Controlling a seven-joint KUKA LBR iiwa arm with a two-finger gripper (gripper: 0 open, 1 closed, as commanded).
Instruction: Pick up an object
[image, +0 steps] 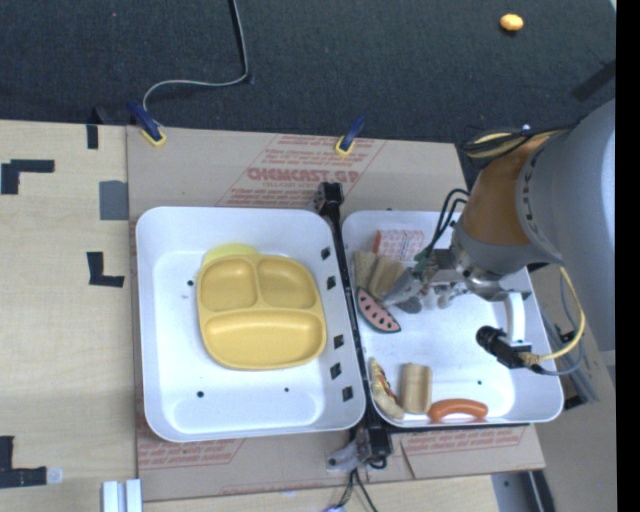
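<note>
From the camera view I see my gripper (415, 290) low in the right bin (500, 225), just beside the watermelon slice (378, 313) and a tan block (364, 272). It may touch them; its grip I cannot tell. A yellow tray (262, 310) sits in the left bin (160, 330).

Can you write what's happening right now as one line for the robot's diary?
task: pick up an object | tool: low in right bin, beside watermelon slice | grasp: unclear | yellow tray: in left bin
</note>
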